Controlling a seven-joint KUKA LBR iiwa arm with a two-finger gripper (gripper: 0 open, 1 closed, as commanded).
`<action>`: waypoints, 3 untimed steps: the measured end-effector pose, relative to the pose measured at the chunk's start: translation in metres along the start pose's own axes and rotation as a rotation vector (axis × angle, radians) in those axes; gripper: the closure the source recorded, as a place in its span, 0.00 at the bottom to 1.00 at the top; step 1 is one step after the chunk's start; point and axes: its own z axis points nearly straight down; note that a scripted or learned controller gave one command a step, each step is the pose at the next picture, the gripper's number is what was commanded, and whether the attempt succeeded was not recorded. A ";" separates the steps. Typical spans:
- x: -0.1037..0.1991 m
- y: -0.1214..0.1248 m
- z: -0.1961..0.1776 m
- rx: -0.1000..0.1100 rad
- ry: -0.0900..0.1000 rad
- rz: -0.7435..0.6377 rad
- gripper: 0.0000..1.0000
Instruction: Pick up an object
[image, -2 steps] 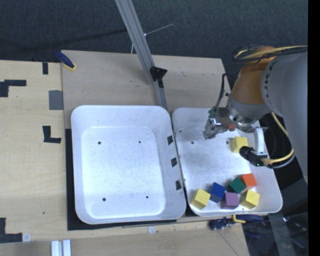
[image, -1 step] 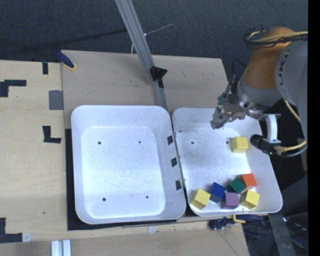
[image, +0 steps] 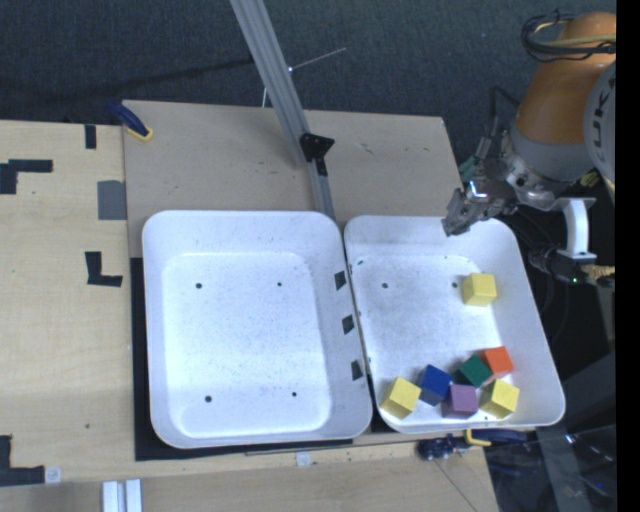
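1. Camera view: the pincer (image: 462, 217) hangs over the right white bin's (image: 400, 310) far rim; whether it is open I cannot tell.
2. Nearest, the lone yellow cube (image: 480, 289) lies just nearward of it; the other cubes cluster well beyond.

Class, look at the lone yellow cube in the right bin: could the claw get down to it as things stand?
Probably yes. The yellow cube sits alone, apart from the other blocks, with nothing between it and the claw above the bin's far rim.
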 end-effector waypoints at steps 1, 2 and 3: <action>0.052 -0.012 0.019 0.008 0.003 -0.004 1.00; 0.094 -0.023 0.026 0.008 0.003 -0.004 1.00; 0.145 -0.041 0.020 0.008 0.004 -0.006 1.00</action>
